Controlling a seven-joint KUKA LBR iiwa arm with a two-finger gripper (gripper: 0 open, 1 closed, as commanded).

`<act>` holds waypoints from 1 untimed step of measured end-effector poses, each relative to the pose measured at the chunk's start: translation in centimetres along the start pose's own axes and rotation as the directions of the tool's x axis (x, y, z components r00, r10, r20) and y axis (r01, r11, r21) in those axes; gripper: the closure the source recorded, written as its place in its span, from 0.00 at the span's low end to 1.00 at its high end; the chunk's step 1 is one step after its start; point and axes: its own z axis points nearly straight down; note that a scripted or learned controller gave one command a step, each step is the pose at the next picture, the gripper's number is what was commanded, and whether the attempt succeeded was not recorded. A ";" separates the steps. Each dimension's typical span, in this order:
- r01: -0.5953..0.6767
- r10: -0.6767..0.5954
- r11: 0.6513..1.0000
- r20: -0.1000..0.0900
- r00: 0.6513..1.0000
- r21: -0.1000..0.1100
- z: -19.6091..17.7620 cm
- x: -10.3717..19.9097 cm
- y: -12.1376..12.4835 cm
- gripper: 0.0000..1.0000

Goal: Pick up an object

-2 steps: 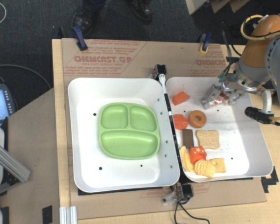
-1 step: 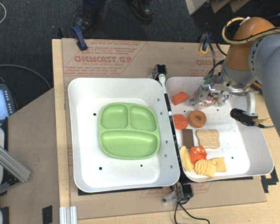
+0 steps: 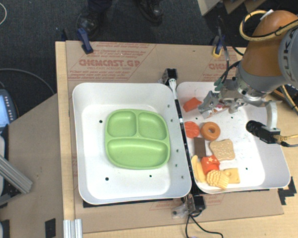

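Nearest the camera, the right bin [image 3: 268, 180] has toy food piled in its 7 o'clock corner: a crinkle-cut yellow piece [image 3: 214, 178], a cracker [image 3: 231, 175], a toast slice [image 3: 222, 149] and a brown bar [image 3: 200, 146] whose long axis runs 12 to 6. Further back sit a donut [image 3: 210, 131] lying flat, a red-orange round piece [image 3: 191, 129] and an orange wedge [image 3: 191, 104] pointing toward 9. The gripper [image 3: 212, 102] hovers at the bin's 12 o'clock end; can't tell how it's set. The left bin [image 3: 84, 133] holds a green divided plate [image 3: 137, 139].
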 end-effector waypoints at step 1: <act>0.002 -0.002 1.000 0.000 1.000 0.000 -2.5 6.4 -2.6 1.00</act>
